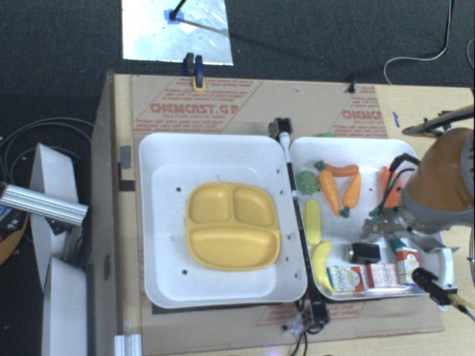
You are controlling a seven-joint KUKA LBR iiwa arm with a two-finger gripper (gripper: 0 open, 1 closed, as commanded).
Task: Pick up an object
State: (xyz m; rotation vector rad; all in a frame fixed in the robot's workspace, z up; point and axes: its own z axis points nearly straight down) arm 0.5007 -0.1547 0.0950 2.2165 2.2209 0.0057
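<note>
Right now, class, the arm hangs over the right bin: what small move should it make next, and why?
Probably a short descent: the end effector sits just above the small black block, with the red-and-white carton close beside it, so go straight down.

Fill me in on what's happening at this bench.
A grey robot arm reaches from the right over the right bin, which holds toy food: carrots, a banana and small cartons. Its gripper hangs low above a black item. Nothing is visibly held. The left bin holds a yellow divided tray.
</note>
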